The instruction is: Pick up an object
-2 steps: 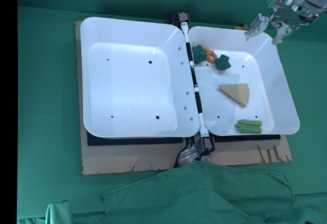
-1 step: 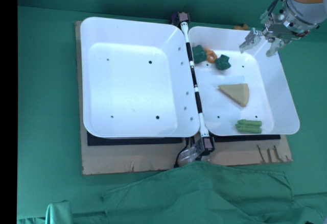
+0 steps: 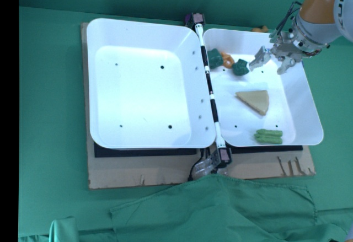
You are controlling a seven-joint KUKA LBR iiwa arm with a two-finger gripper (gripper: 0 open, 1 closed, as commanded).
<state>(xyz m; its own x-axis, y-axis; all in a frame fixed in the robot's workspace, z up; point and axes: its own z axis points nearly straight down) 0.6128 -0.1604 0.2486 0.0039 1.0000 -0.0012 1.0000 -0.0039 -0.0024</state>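
Observation:
My gripper (image 3: 272, 63) hangs over the back of the right bin (image 3: 309, 119), its two fingers spread open with nothing between them. Just left of its left fingertip lies a dark green lump (image 3: 240, 68). Further left sit another dark green piece (image 3: 214, 58) and a small orange piece (image 3: 226, 59). A tan wedge (image 3: 255, 100) lies in the middle of the right bin, below the gripper. Green bean pods (image 3: 268, 136) rest near the bin's front edge.
The left bin (image 3: 105, 42) stands beside the right one, split from it by a white divider rail (image 3: 209, 92). Both rest on a brown cardboard sheet (image 3: 143, 177). A small orange thing (image 3: 259, 29) lies behind the right bin. Green cloth (image 3: 220, 208) bunches at the front.

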